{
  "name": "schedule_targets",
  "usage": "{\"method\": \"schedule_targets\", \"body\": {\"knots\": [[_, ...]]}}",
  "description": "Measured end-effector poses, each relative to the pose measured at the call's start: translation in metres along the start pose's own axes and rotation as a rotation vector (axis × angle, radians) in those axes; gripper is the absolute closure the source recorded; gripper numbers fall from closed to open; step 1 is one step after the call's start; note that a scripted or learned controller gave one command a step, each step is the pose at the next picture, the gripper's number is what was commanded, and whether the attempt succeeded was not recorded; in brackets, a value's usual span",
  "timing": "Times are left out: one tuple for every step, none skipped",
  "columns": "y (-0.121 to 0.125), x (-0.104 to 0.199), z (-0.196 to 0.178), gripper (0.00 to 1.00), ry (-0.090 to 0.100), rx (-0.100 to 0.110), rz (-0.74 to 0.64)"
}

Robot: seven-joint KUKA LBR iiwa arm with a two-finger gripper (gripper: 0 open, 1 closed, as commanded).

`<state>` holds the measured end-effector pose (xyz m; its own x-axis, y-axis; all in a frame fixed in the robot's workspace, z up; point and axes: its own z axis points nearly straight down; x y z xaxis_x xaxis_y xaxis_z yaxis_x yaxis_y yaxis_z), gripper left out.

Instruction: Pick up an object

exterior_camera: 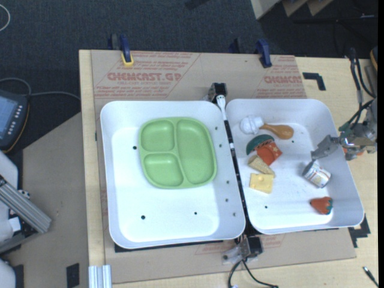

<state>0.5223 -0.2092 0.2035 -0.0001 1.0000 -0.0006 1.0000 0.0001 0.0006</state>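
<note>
The right bin (336, 116) holds several small objects. At its back lie a white piece (250, 124) and a tan drumstick (278, 130). Below them are a green-and-dark piece (260, 141), a red block (269, 153), and two yellow cheese-like wedges (261, 166) (261, 183). A small silver can (317, 175) lies on its side toward the right wall. A red strawberry-like item (322, 205) rests near the front right corner. My gripper (324, 147) reaches in from the right edge, just above and behind the can, with nothing visibly held.
The left bin (120, 221) carries a green divided plate (178, 152). A black bracket (218, 92) sits between the bins at the back. Blue clamps (125, 45) (263, 51) pin the brown board's far edge. Cables hang at the right.
</note>
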Motion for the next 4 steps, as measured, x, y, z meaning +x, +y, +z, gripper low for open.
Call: {"method": "schedule_targets", "body": {"knots": [[0.000, -0.009, 0.058, 0.00, 0.003, 0.006, 0.001], [-0.005, 0.000, 0.118, 0.00, 0.004, 0.007, 0.000], [-0.005, 0.000, 0.119, 0.00, 0.002, 0.004, 0.000], [-0.004, 0.000, 0.108, 1.00, 0.001, 0.000, 0.000]]}}
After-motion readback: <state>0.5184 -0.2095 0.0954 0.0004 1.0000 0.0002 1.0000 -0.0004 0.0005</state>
